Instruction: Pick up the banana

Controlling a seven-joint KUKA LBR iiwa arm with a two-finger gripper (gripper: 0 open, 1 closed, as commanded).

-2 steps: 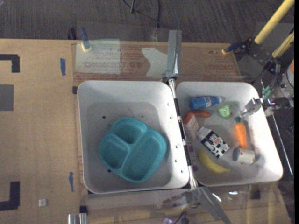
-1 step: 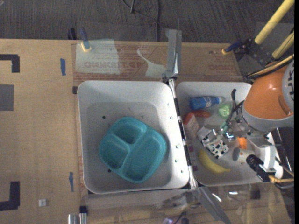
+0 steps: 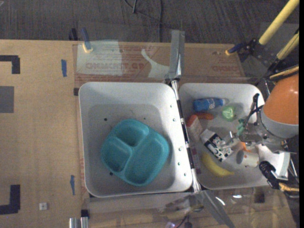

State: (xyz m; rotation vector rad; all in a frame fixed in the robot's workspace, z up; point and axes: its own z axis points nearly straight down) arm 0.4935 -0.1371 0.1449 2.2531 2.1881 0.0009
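1. The banana [image 3: 217, 166] lies flat on the floor of the right bin [image 3: 189, 90], near that bin's front wall. It is apart from the gripper, so the pick looks not yet made.

2. The gripper [image 3: 241, 139] sits over the right bin's far side, beyond the banana and towards the arm [image 3: 283, 109]. Its metal parts blur into the clutter below, so whether the jaws are spread or closed cannot be told, and nothing is seen between them.

3. A black-and-white carton [image 3: 216, 145] lies just beside the banana's upper end, perhaps touching it. That crowding likely leaves the fruit's lower, freer end as the better place to grasp.

4. A blue bottle [image 3: 208, 103], a red object [image 3: 205, 116] and a green object [image 3: 229, 112] lie grouped towards the bin's back, well apart from the banana and probably no hindrance.

5. The left bin [image 3: 95, 95] holds a teal divided tray [image 3: 135, 152], resting flat and slightly turned.

6. Printed lettering shows on the cardboard [image 3: 114, 65] behind the bins, seen upside down and too faint to read. The carton's print is too small to make out.
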